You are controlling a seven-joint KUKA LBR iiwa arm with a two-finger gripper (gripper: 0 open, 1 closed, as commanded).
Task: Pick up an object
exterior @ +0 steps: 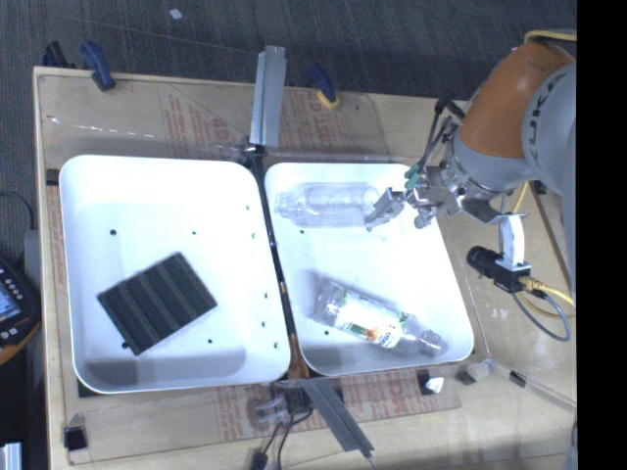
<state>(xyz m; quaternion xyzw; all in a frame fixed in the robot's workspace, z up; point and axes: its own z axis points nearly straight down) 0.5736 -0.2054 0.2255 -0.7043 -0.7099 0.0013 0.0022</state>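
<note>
Two white bins are seen side by side on the bench. A dark ribbed panel lies in the left bin. In the right bin, a clear bottle lies near the far wall and a labelled bottle near the front. The gripper is positioned just beside the clear bottle's right end, with nothing held between its spread fingers.

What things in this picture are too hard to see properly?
- Gripper, camera view: too small and blurred to tell how it stands against the clear bottle beside it.
- Labelled bottle, camera view: the label print is too small to read.
- Arm, camera view: cut off by the right edge.
- Device at the left edge: cut off, so what it is stays unclear.
</note>
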